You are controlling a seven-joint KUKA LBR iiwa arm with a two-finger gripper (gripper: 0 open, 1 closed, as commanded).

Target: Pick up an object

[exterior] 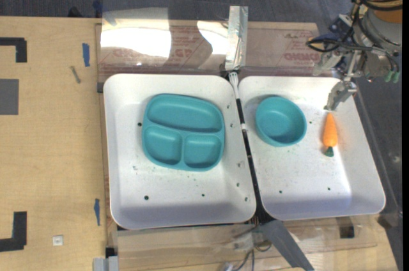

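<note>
Orange plastic toy carrot point(329, 133) lies in the right-hand white bin point(300, 190), near its right wall, green tip toward the bench front. Just beside it, nearer the divider, sits a round teal plastic bowl point(280, 121). The left-hand white bin point(128, 199) holds a teal three-compartment plastic tray point(183, 131).

The two-finger metal gripper point(337, 97) hangs just above the carrot's blunt end, apart from it; nothing lies between its tips, and their spread cannot be judged from this angle. Its position suggests the carrot is the intended pick: small, free-standing, clear of the bowl. The adjacent wall may crowd the descent.
</note>
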